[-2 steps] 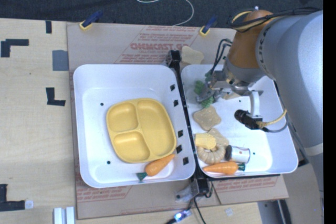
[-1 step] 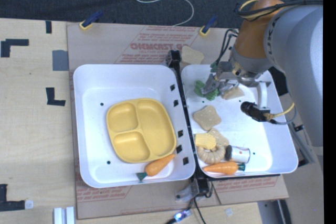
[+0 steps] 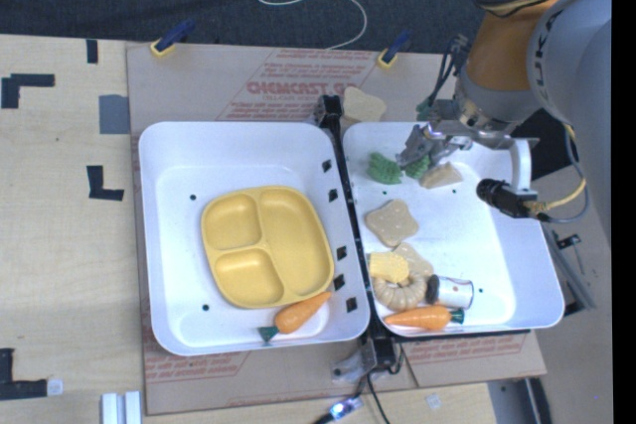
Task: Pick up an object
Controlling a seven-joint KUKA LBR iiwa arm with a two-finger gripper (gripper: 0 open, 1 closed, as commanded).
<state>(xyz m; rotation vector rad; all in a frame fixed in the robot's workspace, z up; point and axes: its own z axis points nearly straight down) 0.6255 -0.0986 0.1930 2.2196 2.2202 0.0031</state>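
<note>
My gripper (image 3: 425,152) sits low between the green piece (image 3: 385,167) just left and tan piece (image 3: 442,176) just right, finger state unclear.

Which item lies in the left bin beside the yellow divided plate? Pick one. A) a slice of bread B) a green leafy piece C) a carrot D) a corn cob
C: a carrot lies at the lower edge of the yellow divided plate in the left bin, while the bread slice, green leafy piece and corn cob lie in the right bin.
</note>
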